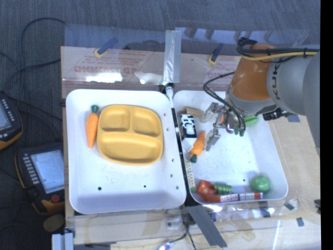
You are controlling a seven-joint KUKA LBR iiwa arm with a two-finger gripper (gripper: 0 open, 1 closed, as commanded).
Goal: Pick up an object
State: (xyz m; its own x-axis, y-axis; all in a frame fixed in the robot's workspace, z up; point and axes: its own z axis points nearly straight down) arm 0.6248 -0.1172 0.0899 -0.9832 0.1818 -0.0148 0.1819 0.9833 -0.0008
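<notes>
Along the bottom edge of the right bin (270, 155) lie a marker (240, 196), a red-and-green toy (210, 189) and a green ball (260, 183), all untouched. Higher up, mid-frame, the gripper (217, 125) hangs with fingers spread and nothing between them, just right of a small carrot (197, 146) by the divider. It looks like the approach step: next it must drop, straddle that carrot and close.

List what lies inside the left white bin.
Inside the left white bin: a yellow three-compartment plastic tray and an orange toy carrot beside the tray's left edge. Whatever sits beneath the tray is covered.
</notes>
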